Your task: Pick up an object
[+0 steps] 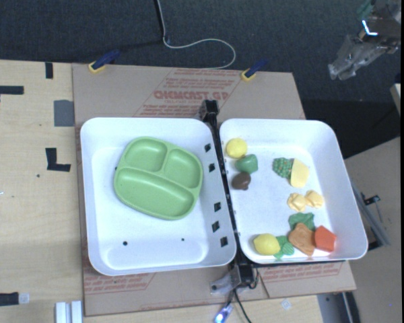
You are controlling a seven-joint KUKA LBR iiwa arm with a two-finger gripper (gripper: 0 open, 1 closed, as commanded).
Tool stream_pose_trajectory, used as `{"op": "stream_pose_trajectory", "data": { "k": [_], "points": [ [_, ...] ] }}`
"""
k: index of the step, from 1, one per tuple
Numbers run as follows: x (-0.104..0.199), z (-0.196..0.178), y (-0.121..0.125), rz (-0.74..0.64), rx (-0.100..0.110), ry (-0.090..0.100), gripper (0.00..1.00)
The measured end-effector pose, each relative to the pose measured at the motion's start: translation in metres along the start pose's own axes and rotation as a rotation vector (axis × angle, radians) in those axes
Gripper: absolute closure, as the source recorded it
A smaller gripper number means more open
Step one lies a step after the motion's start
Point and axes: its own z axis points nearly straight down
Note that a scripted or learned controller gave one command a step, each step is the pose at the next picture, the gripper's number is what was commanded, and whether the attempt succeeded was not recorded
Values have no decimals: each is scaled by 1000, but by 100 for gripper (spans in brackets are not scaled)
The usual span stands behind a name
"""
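The right bin (326,140) holds several small toy foods. A yellow ball (236,147), a green piece (248,163) and a brown piece (240,180) lie near its left wall. A green and yellow piece (291,170) and a pale yellow piece (305,200) lie toward the right. A yellow lemon (266,243), an orange-brown piece (301,238) and a red block (324,239) sit at the front. My gripper (343,64) hangs at the upper right, well beyond the bins' far edge, with nothing visibly held.
The left bin (97,147) carries a green divided plate (159,177). Both bins rest on a cardboard sheet (188,93) over the wooden bench. A white cable (188,44) loops across the dark floor at the back.
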Motion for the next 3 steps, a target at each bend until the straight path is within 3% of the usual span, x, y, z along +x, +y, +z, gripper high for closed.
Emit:
{"op": "stream_pose_trajectory", "data": {
  "k": [1, 2, 3],
  "points": [
    [-14, 50, -81, 14, 20, 2, 100],
    [44, -71, -36, 4, -1, -2, 100],
    [33, 18, -91, 14, 24, 0, 100]
  ]
}}
